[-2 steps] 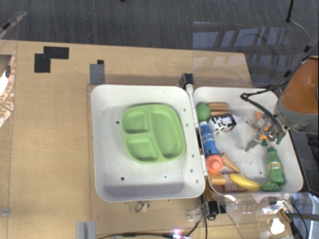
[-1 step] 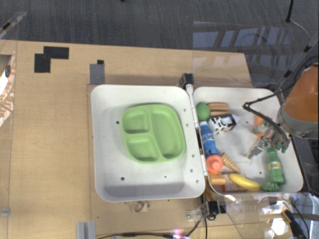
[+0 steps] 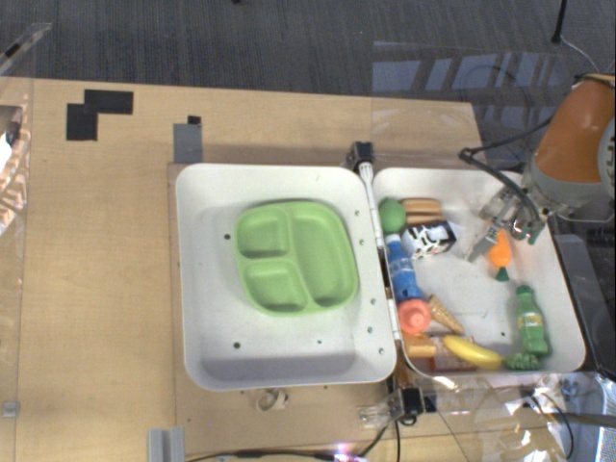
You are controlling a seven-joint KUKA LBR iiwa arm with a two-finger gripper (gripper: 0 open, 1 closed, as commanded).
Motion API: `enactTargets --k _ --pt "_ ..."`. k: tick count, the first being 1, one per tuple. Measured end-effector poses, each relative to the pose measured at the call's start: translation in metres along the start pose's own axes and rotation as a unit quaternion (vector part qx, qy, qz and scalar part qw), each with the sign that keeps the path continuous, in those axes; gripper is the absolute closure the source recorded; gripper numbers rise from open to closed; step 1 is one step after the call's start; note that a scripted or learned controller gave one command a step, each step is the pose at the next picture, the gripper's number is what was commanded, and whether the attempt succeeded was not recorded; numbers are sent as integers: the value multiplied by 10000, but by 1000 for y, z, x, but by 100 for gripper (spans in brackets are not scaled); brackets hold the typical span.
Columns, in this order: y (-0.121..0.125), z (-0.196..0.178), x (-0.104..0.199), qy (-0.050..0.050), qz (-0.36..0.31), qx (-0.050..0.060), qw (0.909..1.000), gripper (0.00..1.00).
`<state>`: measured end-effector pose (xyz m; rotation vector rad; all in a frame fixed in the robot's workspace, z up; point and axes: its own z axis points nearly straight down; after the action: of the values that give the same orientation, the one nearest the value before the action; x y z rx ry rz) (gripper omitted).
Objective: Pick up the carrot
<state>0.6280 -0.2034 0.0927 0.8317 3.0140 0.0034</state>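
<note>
carrot [image 3: 500, 254]: small orange plastic toy in the right bin [image 3: 568, 296], long axis running up-down in view, fat end up, tip toward the lower right

hand [image 3: 507, 227]: metal fingers right at the carrot's top end; can't tell how wide they're spread or if they've got it

left bin [image 3: 197, 287]: glossy white, with a green three-compartment tray [image 3: 294, 256]

neighbours: smooth yellow banana [image 3: 472, 351], green bottle [image 3: 529, 320], both near the front wall

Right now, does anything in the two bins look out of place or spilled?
Nothing looks spilled or damaged. The green divided plate lies flat in the left bin; the toys lie loosely in the right bin, with the carrot by the gripper.
</note>
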Motion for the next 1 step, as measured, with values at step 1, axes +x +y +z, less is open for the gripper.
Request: enactTargets --k 1 --pt "-1 3 33 6 424 6 9991 0"
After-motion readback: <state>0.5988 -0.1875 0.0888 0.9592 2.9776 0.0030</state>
